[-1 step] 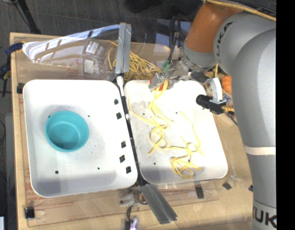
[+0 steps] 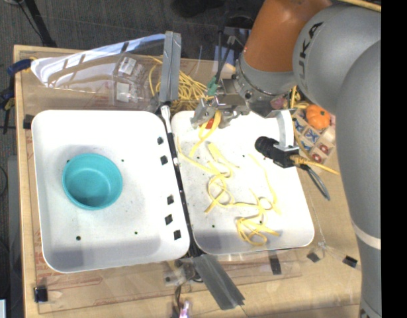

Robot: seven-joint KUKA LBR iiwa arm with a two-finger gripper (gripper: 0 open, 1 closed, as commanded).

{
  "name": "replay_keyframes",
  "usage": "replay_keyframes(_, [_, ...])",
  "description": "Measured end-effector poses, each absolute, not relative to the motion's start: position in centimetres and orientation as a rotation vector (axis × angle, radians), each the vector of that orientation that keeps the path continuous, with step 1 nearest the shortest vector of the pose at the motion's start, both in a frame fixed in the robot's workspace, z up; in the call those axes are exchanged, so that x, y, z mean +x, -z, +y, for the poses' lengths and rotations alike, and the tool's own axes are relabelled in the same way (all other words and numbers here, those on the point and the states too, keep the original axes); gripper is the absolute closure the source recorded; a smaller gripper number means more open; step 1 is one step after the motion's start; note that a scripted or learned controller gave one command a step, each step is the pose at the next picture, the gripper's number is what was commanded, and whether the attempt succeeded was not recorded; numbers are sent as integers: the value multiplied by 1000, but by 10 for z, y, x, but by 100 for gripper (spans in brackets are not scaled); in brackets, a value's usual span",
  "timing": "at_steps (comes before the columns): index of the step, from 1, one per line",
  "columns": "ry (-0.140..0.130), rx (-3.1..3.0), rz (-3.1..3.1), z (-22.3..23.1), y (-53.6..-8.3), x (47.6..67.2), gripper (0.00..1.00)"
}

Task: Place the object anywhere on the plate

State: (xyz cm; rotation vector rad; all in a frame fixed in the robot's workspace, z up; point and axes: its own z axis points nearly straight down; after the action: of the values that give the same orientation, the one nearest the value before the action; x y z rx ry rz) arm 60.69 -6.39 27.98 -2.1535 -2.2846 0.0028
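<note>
Tabletop (image 2: 24,98) carries two white bins. One teal plate (image 2: 92,181) sits in the left bin (image 2: 51,244). Yellow strands (image 2: 236,191), too tangled to count, litter the right bin (image 2: 302,227). Hand (image 2: 213,114) hangs over its far-left corner, one strand dangling below; grip unclear.

Two bins sit side by side on the desk (image 2: 24,85). Left bin (image 2: 57,244): a bowl (image 2: 92,181) rests in its left half. Right bin (image 2: 292,234): loose strands (image 2: 239,197) lie spread from the far left corner down to the near middle. The hand (image 2: 213,111) hangs over that bin's far left corner, touching the strands there. Behind the left bin, a clear bag (image 2: 97,71) lies on the desk. Beyond the right bin's right edge sits a small box (image 2: 314,138).
</note>
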Motion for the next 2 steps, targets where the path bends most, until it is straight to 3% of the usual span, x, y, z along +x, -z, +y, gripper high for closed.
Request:
replay_keyframes(1, [-6, -2102, -2330, 35, -216, 585, 100])
replay_keyframes(2, [-9, -1964, -2447, 121, -146, 592, 100])
